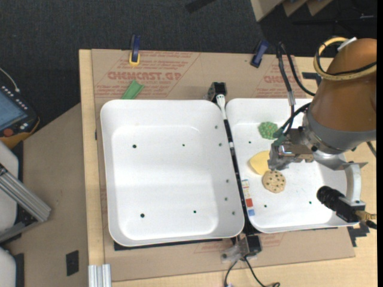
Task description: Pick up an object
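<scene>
In the right bin (263, 219) lie three small objects: a green leafy piece (267, 128) toward the back, a pale yellow wedge (259, 161) in the middle, and a round tan cookie with dark specks (274, 182) in front of it. My gripper (279, 160) hangs low over the bin, right beside the yellow wedge and just above the cookie. The arm's orange band and grey wrist cover the bin's right half. Nothing visible sits between the fingers.
The left bin (119, 160) holds nothing but small dark dots on its floor. A black clip (216, 91) and a dark divider join the two bins. Blue clamps (135, 43) hold the cardboard base at the back. A green strip (132, 89) lies on the cardboard.
</scene>
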Controlling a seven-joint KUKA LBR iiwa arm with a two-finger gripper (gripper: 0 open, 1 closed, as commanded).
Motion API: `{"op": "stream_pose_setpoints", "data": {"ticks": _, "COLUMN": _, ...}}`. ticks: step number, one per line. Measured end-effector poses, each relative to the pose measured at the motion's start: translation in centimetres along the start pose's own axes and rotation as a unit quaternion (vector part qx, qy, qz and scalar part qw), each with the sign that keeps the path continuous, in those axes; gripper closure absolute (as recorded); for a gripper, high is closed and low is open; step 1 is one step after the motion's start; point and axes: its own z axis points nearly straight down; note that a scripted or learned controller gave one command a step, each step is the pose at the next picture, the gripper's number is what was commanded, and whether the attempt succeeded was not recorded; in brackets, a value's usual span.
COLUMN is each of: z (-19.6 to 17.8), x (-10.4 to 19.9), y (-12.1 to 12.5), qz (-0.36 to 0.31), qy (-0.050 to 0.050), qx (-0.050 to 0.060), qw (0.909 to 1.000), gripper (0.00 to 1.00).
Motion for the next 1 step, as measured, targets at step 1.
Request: {"op": "stream_pose_setpoints", "data": {"ticks": 1, "z": -1.18, "x": 0.38, "y": 0.10, "qz": -0.003, "qy": 0.000, "qx": -0.003, "qw": 1.0000, "gripper": 1.00}}
